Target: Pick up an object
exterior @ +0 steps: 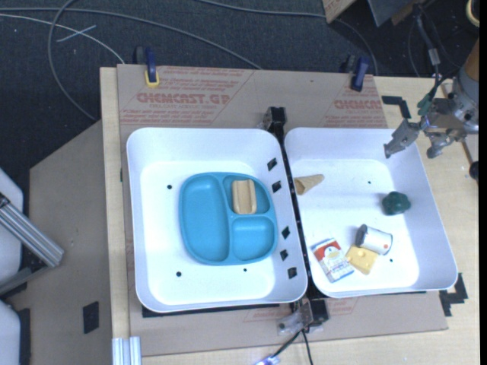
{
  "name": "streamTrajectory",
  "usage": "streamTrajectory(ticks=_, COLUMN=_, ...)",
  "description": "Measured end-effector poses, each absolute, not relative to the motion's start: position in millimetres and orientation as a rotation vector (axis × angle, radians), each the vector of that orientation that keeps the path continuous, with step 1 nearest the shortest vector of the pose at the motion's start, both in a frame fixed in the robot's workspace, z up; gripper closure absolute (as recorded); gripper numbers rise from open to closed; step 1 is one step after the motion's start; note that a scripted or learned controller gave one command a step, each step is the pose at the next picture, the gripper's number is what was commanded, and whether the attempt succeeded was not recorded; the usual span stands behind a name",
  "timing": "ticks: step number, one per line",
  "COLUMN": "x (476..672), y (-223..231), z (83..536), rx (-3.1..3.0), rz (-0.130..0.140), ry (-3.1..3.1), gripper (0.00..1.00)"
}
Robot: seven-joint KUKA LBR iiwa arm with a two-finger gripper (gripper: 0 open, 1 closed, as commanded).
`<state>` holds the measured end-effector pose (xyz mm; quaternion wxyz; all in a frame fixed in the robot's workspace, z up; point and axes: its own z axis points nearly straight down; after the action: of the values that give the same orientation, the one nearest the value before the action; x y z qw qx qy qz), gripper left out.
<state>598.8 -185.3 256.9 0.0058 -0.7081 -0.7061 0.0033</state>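
Fingers (pixel 401 139) spread apart on the gripper (pixel 418 143), nothing between them, poised over the right bin's (pixel 426 276) far corner. Below them sits a green lump (pixel 396 202); further below, a can (pixel 374 239), cheese (pixel 362 259) and carton (pixel 330 258). Well left, a tan wedge (pixel 309 182).

Silver-grey metal gripper (pixel 417 144) with two slim, dark-tipped fingers (pixel 397 144); small teal-green spot on its body; thin black cable looping above the wrist

Fixed overhead camera, slanted down — both bins (pixel 293 280)
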Motion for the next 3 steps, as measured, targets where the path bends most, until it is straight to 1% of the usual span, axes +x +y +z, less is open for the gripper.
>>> streamTrajectory(ticks=1, x=601.1, y=-184.8, z=264.0, rx=-2.22, rz=0.0, ry=-2.222, gripper=0.0)
streamTrajectory(ticks=3, x=595.7, y=-173.3, z=172.2, rx=-2.217, rz=0.004, ry=-2.218, gripper=0.0)
